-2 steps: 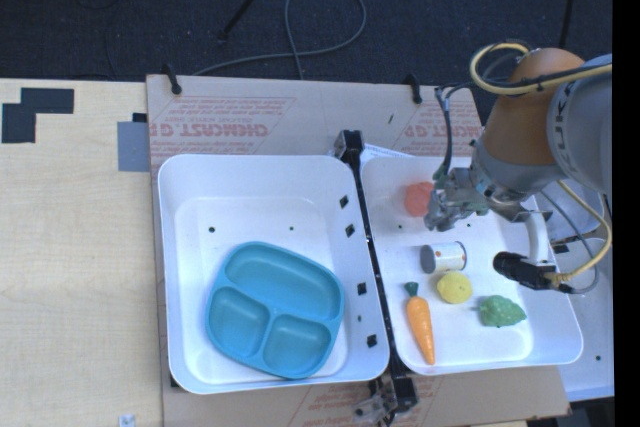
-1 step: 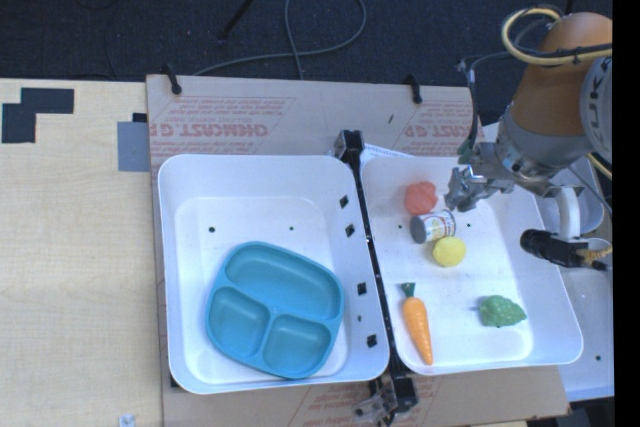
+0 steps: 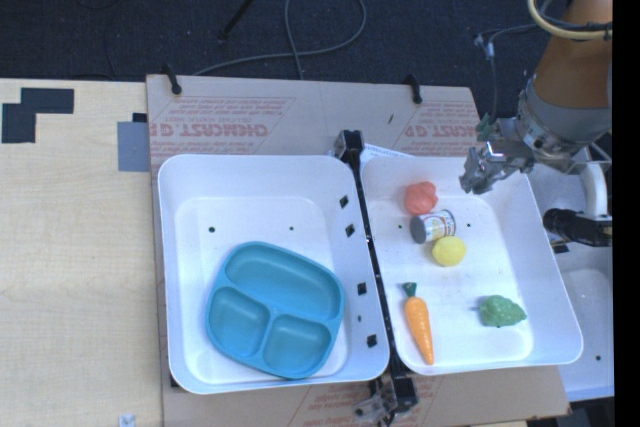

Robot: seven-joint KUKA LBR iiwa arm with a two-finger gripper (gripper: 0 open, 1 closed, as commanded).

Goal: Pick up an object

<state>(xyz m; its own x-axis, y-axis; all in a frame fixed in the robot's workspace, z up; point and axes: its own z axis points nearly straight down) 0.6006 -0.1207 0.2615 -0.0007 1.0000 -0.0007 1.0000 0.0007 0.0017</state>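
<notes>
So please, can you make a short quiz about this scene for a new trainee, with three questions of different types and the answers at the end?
1. True or false: the blue divided tray lies in the right bin.
2. Multiple choice: which thing lies nearest the small can? A. the carrot B. the yellow ball C. the green broccoli
3. Fill in: the gripper is above the far right corner of the ____ bin.

Key: 1. false, it lies in the left bin. 2. B. 3. right.
</notes>
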